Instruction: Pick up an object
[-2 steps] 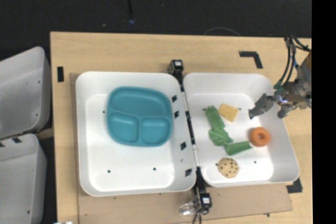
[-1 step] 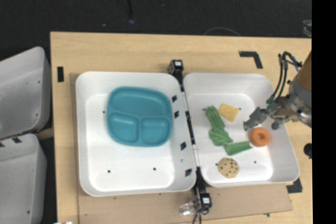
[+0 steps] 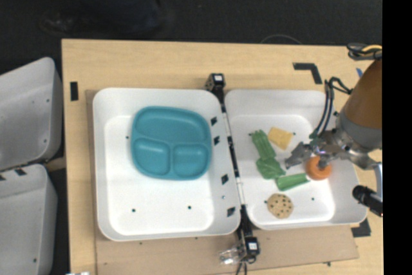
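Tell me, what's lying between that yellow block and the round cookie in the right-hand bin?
From the camera above, green pieces lie between the yellow block and the cookie, a short green one closest to the cookie.

Both bins (image 3: 116,216) are white, set on a pale tan wood surface (image 3: 161,61). Divided plate (image 3: 171,142): teal. Wedge (image 3: 279,137): pale yellow. Long pieces (image 3: 265,154): green. Round object (image 3: 318,169): orange. Cookie (image 3: 279,205): tan with dark speckles. Arm (image 3: 365,106): orange band over grey.
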You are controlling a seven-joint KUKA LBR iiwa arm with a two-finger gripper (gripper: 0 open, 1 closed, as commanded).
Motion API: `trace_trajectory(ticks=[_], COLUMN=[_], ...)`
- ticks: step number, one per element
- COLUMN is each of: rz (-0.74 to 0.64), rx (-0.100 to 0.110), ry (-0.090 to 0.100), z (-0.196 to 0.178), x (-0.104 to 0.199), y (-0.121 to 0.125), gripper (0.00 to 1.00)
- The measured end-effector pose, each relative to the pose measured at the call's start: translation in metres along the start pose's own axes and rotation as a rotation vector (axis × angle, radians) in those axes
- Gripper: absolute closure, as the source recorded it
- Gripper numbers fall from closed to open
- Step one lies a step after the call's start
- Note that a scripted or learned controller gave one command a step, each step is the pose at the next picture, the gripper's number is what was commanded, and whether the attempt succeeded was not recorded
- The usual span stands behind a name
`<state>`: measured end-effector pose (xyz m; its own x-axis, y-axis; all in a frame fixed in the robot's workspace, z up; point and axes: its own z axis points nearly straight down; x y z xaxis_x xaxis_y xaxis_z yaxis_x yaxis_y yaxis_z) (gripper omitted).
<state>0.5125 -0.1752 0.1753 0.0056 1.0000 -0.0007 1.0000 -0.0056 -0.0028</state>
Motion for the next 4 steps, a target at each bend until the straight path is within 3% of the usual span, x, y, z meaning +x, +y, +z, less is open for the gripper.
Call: trace_trajectory(ticks=[1, 2, 4], rz=[0.000, 0.007, -0.009], rx=[0.000, -0.007, -0.011], ry=[0.000, -0.001, -0.002], z=[0.052, 0.038, -0.076], x=[-0.004, -0.005, -0.006], y=[0.009, 0.011, 0.006], gripper=[0.00, 1.00, 1.00])
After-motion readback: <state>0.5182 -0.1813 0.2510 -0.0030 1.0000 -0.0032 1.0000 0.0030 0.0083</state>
